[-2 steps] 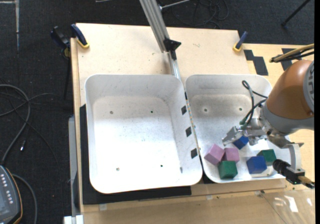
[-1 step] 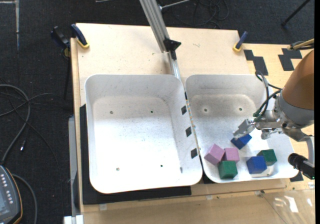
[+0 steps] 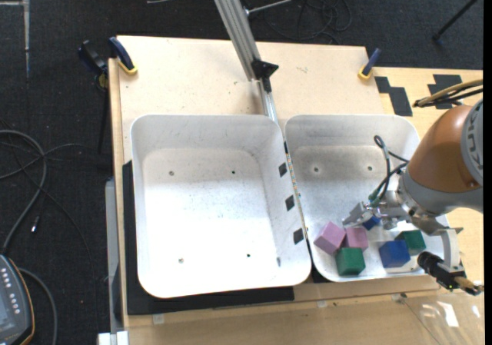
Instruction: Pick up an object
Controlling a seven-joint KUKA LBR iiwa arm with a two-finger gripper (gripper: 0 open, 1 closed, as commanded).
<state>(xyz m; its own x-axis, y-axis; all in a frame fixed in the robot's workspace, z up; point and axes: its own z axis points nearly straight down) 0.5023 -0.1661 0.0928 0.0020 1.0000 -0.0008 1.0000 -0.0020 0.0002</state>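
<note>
Blocks sit bunched in the front part of the right bin (image 3: 350,130): a purple block (image 3: 330,237), a pink one (image 3: 357,239) touching it, a green block (image 3: 350,260) just in front of those two, a blue block (image 3: 394,253) to their right, and a darker green block (image 3: 413,240) beyond that, near the bin's front-right corner. Left bin (image 3: 201,130) alongside. Gripper (image 3: 370,218) is low over the pile, just behind the pink block, w/ a bit of blue showing at its tip; can't tell if that's a block or part of the tool, and can't tell what state the pincer is in, too small and cluttered there. So I judge this as the approach/descent step, nothing visibly gripped yet. Next move, I reckon, calls for settling on one block, prob. pink or purple since they're nearest, and coming down square on it w/o nudging its neighbour, as they're packed tight. Arm pose: reaches in from the right, orange band (image 3: 442,144) above the wrist, wrist bent down and leftward into the bin, cables looping off its upper side.
</note>
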